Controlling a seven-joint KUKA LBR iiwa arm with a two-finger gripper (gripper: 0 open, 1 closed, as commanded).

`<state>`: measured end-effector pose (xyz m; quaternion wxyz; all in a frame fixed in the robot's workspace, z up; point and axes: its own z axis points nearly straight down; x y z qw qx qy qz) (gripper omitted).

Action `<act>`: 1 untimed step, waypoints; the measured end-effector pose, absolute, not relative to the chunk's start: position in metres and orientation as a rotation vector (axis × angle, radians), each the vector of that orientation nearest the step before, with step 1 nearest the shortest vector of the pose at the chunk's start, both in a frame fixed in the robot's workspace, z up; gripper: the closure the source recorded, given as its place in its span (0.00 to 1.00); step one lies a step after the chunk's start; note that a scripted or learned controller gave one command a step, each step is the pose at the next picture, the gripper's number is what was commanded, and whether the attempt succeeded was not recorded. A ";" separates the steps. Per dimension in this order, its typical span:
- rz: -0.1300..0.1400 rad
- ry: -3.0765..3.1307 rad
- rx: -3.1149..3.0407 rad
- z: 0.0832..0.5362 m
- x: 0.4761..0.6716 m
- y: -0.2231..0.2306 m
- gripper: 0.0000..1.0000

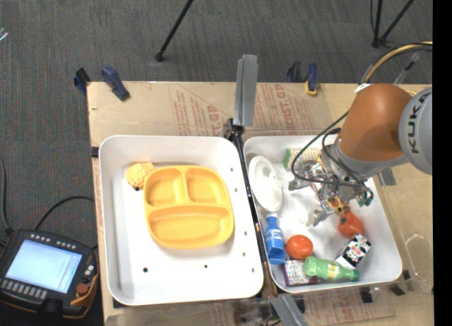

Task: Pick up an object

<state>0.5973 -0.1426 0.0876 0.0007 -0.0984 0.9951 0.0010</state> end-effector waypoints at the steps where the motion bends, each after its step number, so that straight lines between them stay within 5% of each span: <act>1: 0.002 3.111 -0.428 0.106 0.566 -0.198 0.00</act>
